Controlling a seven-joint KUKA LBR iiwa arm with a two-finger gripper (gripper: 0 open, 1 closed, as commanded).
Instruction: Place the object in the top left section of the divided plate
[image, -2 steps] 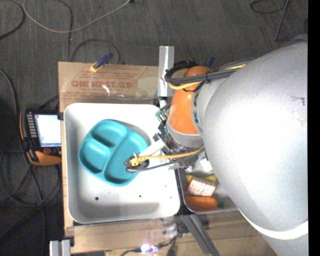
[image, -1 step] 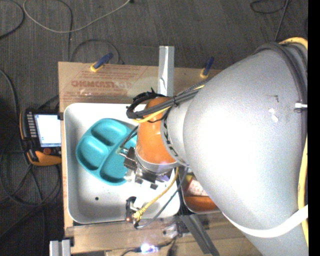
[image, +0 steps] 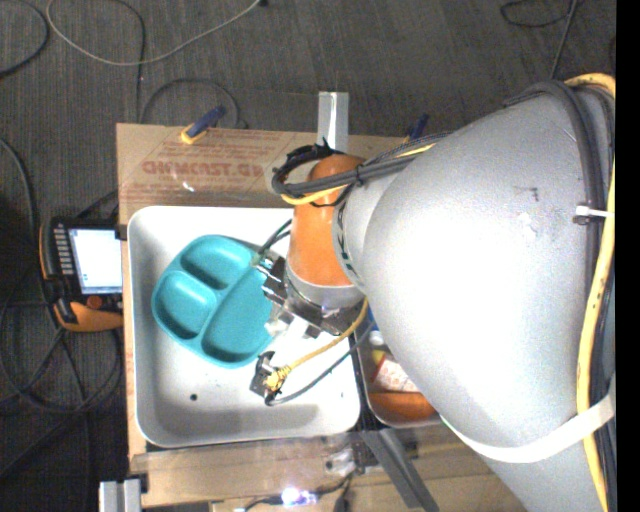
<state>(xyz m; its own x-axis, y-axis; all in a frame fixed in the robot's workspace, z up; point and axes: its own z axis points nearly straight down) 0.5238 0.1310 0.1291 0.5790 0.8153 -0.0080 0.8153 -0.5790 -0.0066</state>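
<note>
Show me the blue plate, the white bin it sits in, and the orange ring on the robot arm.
blue plate (image: 186, 300), camera view, floor of its left compartment.
white bin (image: 200, 410), camera view, bare floor below the plate.
orange ring (image: 314, 245), camera view, middle of the band.

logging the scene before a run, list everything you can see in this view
teal plastic divided plate: 1, teal, in the left bin
shallow white plastic bins: 2, white, side by side, right one mostly under the arm
orange rounded object: 1, orange, right bin, partly hidden
brown cardboard sheet: 1, brown, under the bins
handheld screen device: 1, black and orange, left of bins
grey robot arm: 1, grey, orange band, from the right
gripper: 1, dark, over the plate's right edge
</note>
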